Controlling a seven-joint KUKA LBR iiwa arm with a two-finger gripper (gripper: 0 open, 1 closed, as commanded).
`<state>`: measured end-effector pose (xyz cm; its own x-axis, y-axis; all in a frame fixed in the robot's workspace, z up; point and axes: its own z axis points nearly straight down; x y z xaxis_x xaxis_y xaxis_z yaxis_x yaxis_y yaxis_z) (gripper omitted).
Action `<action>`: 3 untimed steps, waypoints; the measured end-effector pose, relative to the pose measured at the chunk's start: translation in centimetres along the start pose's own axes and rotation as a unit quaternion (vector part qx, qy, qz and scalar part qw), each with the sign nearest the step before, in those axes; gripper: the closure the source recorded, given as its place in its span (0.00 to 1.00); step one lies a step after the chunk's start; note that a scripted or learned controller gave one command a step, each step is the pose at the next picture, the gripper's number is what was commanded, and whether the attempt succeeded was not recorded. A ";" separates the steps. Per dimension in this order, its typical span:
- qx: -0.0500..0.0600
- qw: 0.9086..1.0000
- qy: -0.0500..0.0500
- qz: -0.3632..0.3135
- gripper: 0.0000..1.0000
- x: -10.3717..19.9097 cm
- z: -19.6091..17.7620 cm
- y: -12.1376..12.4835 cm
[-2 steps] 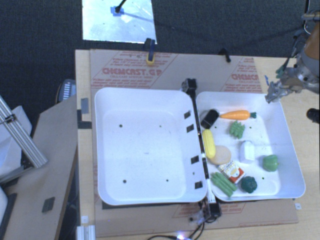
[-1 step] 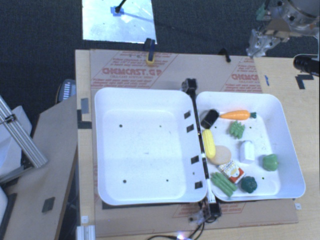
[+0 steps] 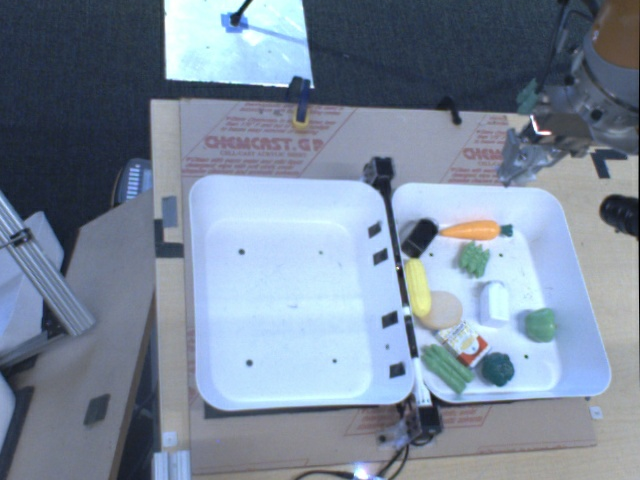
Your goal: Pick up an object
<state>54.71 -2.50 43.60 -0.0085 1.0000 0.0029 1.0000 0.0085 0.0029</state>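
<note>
White plastic is what we meet first: the left bin (image 3: 290, 288) at nine o'clock on the worktop (image 3: 250, 133) shows us only its bare floor and a few dark dots. Moving right, past the black clips along the shared divider, we reach the right bin (image 3: 575, 268) at about four o'clock, and there lie all the candidates. Against the divider sit a black block (image 3: 418, 237), a yellow banana (image 3: 417, 287) and a pale round piece (image 3: 444, 309), with a red-and-white packet (image 3: 463, 343) and a green bean pod (image 3: 446, 367) below them. Farther right we see an orange carrot (image 3: 470, 231), a small leafy green (image 3: 473, 259), a white piece (image 3: 493, 302), a dark broccoli (image 3: 497, 369) and a green pepper (image 3: 540, 325).

The claw (image 3: 520, 160) hangs at two o'clock, above the bin's far rim and apart from every object; whether it is spread or pressed together we cannot tell. We judge the task barely begun: nothing is lifted, and descent, grasp and lift all remain. The carrot lies nearest. The items by the divider crowd one another, which could hinder a clean grip there.
</note>
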 end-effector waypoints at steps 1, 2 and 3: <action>-0.006 1.000 0.000 -0.002 1.00 6.4 -10.5 0.9; 0.000 1.000 0.000 0.000 1.00 9.9 -10.0 -6.2; 0.000 1.000 -0.002 0.005 1.00 7.8 -9.9 -1.3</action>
<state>53.30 5.21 53.48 0.0005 1.0000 -0.0004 1.0000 -0.0005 0.0036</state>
